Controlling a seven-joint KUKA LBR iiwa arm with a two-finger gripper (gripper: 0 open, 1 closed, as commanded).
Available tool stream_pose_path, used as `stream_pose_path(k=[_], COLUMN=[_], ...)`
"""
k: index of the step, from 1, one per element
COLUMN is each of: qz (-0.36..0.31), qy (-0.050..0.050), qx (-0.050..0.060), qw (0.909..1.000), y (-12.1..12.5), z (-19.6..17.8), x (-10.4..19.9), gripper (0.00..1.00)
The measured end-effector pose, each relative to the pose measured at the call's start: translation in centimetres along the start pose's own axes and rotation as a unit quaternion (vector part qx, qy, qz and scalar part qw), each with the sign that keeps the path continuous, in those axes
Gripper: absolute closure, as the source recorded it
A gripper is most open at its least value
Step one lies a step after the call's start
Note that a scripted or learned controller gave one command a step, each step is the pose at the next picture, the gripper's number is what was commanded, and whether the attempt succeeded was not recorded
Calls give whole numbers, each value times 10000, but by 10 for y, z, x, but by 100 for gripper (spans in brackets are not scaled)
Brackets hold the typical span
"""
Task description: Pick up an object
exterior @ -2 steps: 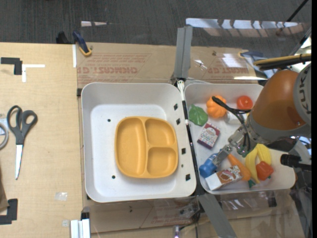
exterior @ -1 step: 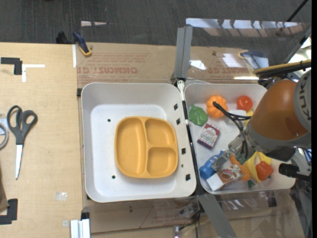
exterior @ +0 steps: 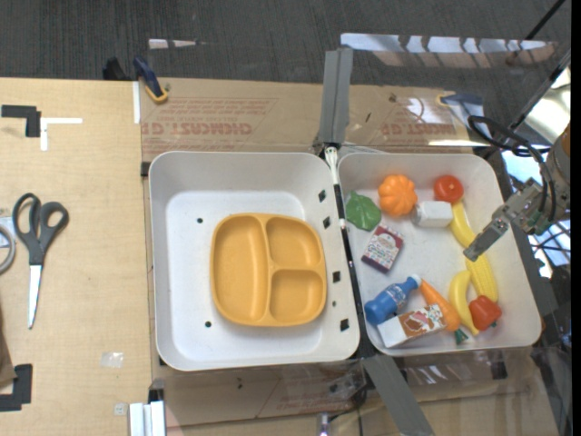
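Nearest me, the carton [exterior: 416,325] and blue bottle [exterior: 391,302] lie untouched at the right bin's [exterior: 519,325] front wall: nothing picked yet.

From my seat the gripper [exterior: 481,240] hangs low at the right side of that bin, over the bananas [exterior: 477,271], and I see nothing between its fingers. Whether they are spread or pressed together I cannot tell; they read as one grey bar. Approach looks underway; grasp and lift are left. The arm is cut off at the right, and its wrist blurs into cables. The left bin [exterior: 177,271] holds a yellow divided plate [exterior: 269,269].

claw [exterior: 483,241] | low, reaching in from right | angled down-left
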State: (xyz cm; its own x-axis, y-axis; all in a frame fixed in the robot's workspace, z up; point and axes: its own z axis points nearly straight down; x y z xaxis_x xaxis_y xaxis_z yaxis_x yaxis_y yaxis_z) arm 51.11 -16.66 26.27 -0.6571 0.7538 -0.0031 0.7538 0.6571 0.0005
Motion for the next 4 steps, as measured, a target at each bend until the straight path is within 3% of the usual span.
stream_pose_path(k=[1,2,3,4], qz=[533,517,967,966], qy=[14,2,9,9], qx=[3,0,3,6], qw=[9986,9987,9953,9953], y=[-11,-10,49,48], z=[146,137,56,56], x=[18,18,60,60], gripper=[0,100,100,0])
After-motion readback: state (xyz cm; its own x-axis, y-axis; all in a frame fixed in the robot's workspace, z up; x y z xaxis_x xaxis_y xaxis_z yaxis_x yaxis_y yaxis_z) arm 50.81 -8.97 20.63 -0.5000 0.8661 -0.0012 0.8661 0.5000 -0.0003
